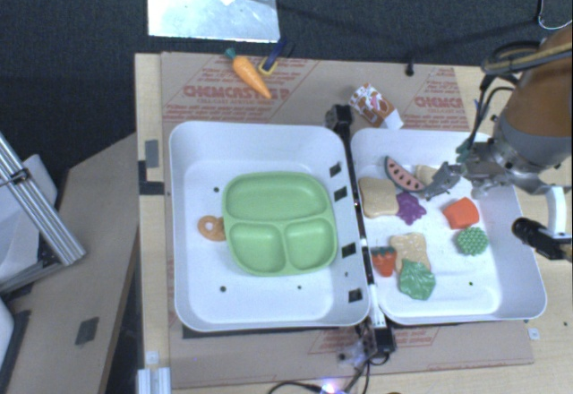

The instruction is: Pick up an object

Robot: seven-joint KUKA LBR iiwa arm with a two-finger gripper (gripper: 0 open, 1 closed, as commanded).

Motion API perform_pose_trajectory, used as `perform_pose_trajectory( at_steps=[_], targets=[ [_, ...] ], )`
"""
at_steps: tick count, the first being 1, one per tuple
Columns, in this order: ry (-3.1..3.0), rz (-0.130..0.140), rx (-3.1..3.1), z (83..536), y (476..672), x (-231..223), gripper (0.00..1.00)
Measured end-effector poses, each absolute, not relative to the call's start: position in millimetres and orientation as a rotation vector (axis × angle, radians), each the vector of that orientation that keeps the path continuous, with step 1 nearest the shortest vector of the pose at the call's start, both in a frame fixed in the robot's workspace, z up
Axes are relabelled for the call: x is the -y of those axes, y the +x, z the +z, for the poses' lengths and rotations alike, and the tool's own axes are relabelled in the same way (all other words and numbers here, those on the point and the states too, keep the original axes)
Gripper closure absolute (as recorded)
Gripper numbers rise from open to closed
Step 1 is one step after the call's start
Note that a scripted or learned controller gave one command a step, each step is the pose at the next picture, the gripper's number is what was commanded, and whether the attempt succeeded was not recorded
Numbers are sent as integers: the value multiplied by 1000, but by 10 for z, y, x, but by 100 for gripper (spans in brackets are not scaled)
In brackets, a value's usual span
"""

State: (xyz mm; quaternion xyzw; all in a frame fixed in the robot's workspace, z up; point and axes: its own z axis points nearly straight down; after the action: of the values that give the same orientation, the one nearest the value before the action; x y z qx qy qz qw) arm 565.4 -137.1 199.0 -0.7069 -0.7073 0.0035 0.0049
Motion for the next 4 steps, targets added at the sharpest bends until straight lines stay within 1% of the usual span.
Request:
perform_pose_trajectory(
  at_steps=[1, 2, 3, 4],
  targets=[
    [-2219, -1, 2226, 2060, 5683, 1369, 0],
    [-2218, 2, 2221, 1497, 5602, 1307, 0],
    [-2218, 3, 2220, 885, 5637, 1342, 0],
    [-2221, -1, 2222, 846, 5643, 1341, 0]
  ],
)
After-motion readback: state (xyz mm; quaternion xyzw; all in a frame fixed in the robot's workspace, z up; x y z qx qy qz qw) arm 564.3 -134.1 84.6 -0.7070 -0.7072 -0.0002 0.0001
